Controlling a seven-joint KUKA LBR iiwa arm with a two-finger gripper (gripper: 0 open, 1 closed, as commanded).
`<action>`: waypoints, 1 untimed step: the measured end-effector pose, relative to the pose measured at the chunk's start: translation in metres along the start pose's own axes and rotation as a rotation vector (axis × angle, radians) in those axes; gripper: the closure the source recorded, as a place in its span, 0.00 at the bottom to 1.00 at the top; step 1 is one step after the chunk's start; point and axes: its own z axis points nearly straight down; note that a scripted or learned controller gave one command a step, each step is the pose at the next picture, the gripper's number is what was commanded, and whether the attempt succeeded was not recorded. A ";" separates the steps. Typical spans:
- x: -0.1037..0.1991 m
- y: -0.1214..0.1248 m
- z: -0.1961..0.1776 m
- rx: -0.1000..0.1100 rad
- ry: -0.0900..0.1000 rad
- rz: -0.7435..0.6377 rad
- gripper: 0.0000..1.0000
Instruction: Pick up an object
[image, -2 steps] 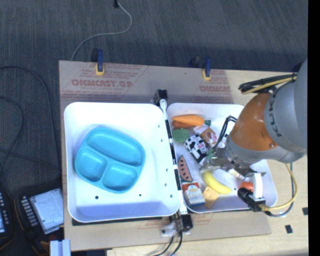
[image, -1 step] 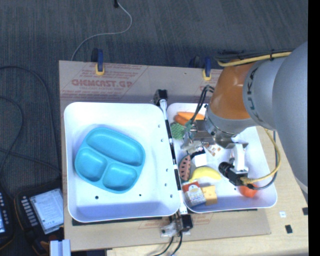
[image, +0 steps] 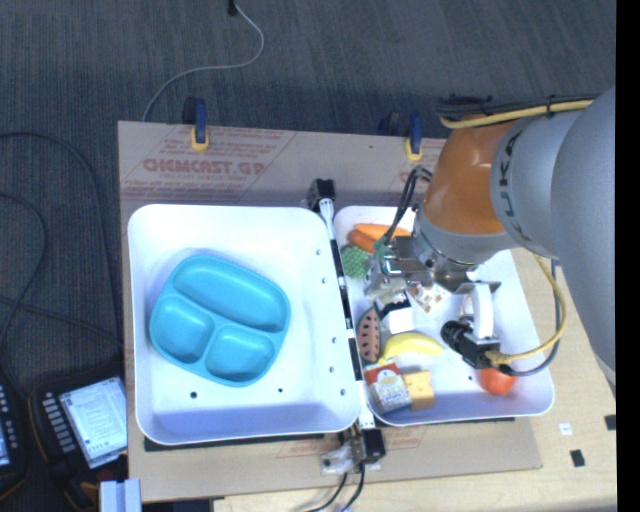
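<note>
Gripper (image: 405, 285) low in right bin (image: 530, 400), above its left part; grip state cannot tell, wrist hides it; banana (image: 412, 347) just near of it, among crowded toys; advice: descend straight, centre on one object, avoid bin wall.

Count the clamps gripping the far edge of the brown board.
2. One blue and yellow spring clamp sits above the left white bin; the other blue and yellow clamp sits above the right white bin. The arm may hide more.
</note>
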 end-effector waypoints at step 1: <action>0.000 0.000 0.000 0.000 0.000 0.000 0.00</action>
